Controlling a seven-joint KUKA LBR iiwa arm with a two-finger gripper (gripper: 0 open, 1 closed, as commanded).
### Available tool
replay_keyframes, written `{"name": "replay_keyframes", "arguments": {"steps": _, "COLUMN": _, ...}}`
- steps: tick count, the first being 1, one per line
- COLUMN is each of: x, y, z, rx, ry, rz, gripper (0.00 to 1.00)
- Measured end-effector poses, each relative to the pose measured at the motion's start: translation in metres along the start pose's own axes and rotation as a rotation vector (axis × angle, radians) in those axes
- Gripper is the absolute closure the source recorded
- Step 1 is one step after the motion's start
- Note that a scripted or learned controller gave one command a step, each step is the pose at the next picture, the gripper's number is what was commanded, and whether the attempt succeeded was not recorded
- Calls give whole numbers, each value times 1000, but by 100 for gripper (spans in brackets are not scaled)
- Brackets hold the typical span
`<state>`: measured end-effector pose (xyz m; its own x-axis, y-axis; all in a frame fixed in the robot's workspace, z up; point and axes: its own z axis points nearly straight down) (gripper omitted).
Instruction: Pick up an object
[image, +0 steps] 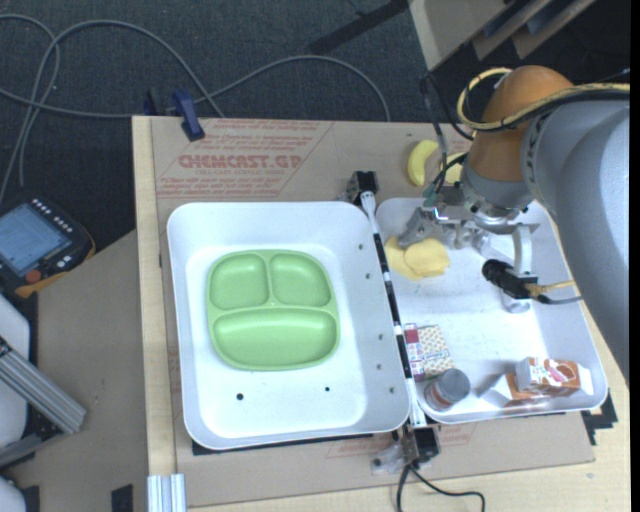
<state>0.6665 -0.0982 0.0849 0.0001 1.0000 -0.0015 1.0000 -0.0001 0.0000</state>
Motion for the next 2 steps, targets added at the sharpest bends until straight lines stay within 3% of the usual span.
{"name": "replay_keyframes", "arguments": {"steps": 2, "x": 4, "y": 0, "z": 0, "rx": 0, "ry": 0, "rz": 0, "gripper": 0}}
